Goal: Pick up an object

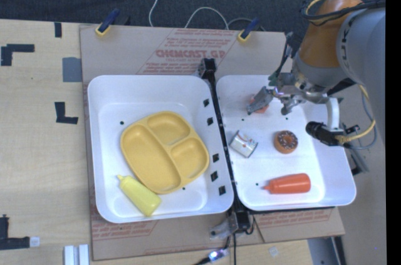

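The round brown sprinkled doughnut [286, 141] lies in the right glossy white bin [329, 192], between a small crumpled silver packet [243, 144] and a smooth orange carrot-shaped toy [288, 183]. Above, the metal tool [272, 105] hangs with fingers apart, gripping nothing.

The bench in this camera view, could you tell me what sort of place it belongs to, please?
Probably a robot grasping test bench in a lab: two white bins clamped onto a cardboard sheet, toy items like the yellow divided plate and doughnut, and the arm's hand above the right bin.
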You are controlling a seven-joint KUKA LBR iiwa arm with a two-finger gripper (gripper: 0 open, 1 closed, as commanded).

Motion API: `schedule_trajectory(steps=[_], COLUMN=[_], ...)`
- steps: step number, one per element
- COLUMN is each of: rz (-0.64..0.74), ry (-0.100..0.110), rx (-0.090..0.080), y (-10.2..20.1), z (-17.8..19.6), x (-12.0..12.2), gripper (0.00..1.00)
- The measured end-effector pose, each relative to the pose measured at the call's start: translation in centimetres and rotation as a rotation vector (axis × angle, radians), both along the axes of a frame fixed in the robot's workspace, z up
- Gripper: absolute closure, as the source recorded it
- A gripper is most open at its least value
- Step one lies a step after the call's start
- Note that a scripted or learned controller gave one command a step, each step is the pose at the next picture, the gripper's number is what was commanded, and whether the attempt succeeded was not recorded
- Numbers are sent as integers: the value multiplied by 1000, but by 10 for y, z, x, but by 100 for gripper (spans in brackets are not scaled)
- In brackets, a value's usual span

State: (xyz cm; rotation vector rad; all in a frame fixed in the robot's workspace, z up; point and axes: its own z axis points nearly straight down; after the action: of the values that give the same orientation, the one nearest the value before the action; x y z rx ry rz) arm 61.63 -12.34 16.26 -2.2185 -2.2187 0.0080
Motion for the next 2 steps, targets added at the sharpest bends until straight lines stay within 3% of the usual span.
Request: schedule_trajectory(steps=[1, 2], rz=[2, 3], ry=[0, -4], rx=[1, 1], y=[6, 6], z=[-46, -33], x=[3, 4], gripper=[0, 100])
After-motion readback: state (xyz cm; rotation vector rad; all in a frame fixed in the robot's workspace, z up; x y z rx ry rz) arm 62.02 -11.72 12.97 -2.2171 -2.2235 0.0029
